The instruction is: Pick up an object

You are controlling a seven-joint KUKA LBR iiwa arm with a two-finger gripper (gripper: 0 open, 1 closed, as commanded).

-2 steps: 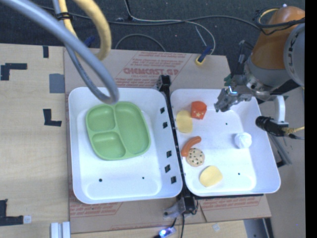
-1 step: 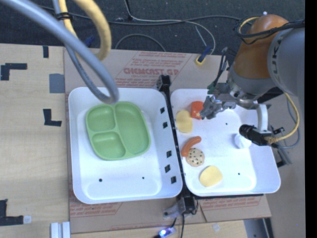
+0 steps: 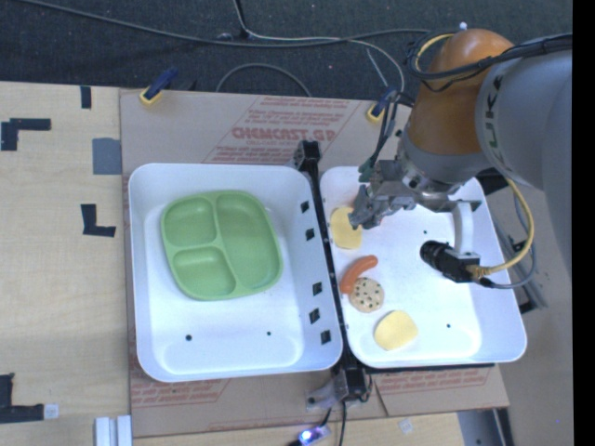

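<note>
Two white bins sit side by side as I work the gripper [image 3: 364, 214] down over a pale yellow piece [image 3: 346, 231] hard against the right bin's [image 3: 483, 347] inner wall; I cannot tell how far it is open. I would centre carefully, clear of that wall. Just below lie a sausage [image 3: 359, 271], cookie [image 3: 367, 295] and yellow chunk [image 3: 395, 330]. A green divided plate [image 3: 221, 244] rests in the left bin [image 3: 223, 360].

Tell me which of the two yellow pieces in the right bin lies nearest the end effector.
The upper yellow piece, by the bin's left wall, right under the end effector. The other yellow piece lies toward the front edge, beyond the cookie.
</note>
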